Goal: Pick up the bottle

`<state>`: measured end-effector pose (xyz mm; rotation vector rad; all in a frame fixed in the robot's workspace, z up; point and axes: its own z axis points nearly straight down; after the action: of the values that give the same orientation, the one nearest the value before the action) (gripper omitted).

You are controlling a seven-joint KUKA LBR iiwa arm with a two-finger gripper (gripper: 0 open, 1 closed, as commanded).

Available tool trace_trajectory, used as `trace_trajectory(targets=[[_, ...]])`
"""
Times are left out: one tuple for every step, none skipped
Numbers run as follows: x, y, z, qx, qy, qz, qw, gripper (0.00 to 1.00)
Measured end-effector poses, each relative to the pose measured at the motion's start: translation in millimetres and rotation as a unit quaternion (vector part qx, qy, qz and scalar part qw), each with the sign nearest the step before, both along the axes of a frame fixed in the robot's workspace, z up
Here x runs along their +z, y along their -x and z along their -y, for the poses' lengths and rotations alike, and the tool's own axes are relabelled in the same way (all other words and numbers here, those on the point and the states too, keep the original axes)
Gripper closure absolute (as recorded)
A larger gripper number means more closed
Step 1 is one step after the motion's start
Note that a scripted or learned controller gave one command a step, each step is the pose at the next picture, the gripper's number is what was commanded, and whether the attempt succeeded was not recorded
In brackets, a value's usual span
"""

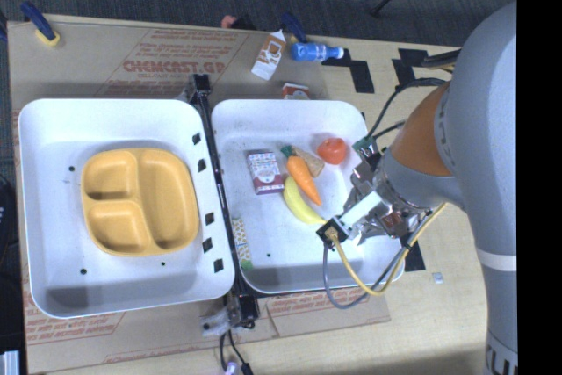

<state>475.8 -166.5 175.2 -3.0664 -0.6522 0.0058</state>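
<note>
I see the blue bottle (314, 53) lying on the worktop (379, 57), just past the right bin's (263, 272) far rim. My tool (379, 205) hangs over that bin near the banana (301, 204); I cannot tell how open it is. My worry is that it will grab fruit instead, because the bottle is well apart.

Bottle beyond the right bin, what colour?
The bottle is blue; camera view shows it best.

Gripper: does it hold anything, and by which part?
It cannot be told. The blue bottle lies on the bench beyond the right bin, apart from the gripper.
</note>
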Motion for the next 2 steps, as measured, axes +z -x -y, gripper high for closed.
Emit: trace_trajectory(targets=[[3.2,-0.7,44.4,0.011,0.0010,0.001,0.9999,1.00],[7.3,0.1,-8.1,-0.028,0.0001,-0.001,0.9996,1.00]])
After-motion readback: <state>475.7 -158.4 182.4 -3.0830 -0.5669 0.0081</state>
